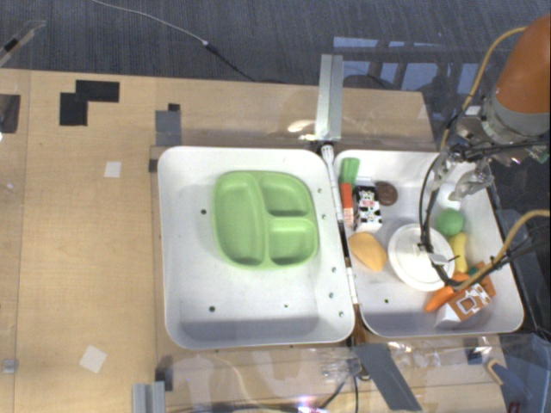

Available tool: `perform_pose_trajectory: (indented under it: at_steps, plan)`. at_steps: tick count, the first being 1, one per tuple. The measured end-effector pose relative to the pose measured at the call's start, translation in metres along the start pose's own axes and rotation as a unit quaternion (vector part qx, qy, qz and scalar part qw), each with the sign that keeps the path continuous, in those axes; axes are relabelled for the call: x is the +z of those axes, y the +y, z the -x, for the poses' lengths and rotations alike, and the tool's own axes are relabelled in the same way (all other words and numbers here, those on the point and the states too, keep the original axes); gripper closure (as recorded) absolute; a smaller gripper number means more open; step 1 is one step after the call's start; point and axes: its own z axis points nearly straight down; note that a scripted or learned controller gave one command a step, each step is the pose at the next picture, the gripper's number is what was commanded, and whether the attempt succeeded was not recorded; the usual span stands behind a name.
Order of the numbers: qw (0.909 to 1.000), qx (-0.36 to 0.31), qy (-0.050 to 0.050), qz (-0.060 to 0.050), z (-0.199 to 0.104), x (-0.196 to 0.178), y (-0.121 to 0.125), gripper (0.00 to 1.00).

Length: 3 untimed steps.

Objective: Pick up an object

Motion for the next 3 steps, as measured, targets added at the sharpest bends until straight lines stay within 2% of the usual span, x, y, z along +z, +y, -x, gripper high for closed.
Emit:
perform_pose_trajectory:
  at_steps: [1,2,3]
  plan:
    - [0.9906,-0.136,0.0,-0.001,0.001,-0.079,-0.002,1.0]
    - [0.9397,-0.342,0.001,-0.005,-0.019,0.045,0.023,1.0]
    - [0.9229,-0.385,0.001,-0.004,0.006,-0.085,0.027,1.0]
